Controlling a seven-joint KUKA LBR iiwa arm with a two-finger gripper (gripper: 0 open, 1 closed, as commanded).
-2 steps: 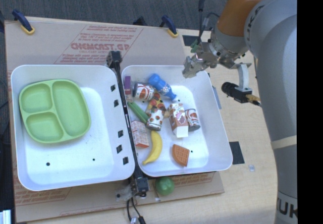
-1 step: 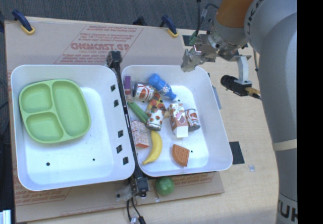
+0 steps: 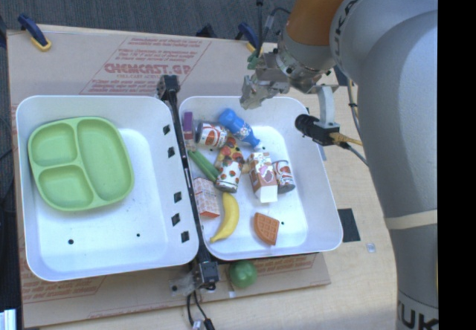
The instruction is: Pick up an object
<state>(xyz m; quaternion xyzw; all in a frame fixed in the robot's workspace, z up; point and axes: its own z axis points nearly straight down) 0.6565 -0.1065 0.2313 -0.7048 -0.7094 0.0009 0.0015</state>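
The right bin holds several toy foods: a blue bottle, a small can, a green cucumber, a yellow banana, a waffle, a milk carton and a red can. My gripper hangs over the bin's far rim, above and just behind the blue bottle. Nothing shows between its fingers.
The left bin carries a green divided plate. A green ball lies outside the bins at the front, on the cardboard. Black clips run along the seam between the bins. The arm's bulk covers the right side.
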